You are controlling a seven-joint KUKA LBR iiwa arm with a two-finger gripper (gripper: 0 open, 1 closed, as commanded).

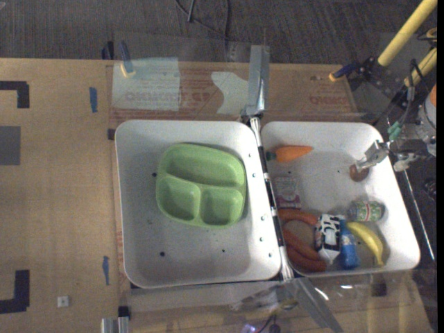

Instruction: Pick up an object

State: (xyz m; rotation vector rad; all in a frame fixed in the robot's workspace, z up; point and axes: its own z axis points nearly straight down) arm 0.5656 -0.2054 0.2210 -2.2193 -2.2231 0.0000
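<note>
The gripper [372,157] hangs over the upper right part of the right bin [326,132]; whether it is spread or pressed together cannot be told. A small brown object [359,173] lies just beneath it. Within this bin, a carrot [291,153] lies at the upper left, a can [365,210] lower right, with a banana [368,241], sausages [300,240] and a cow-patterned carton [329,237] along the bottom. The left bin [139,207] holds a green divided tray [201,184].

Arm reaching in from the right edge, end effector [371,159] low, slightly tilted
</note>
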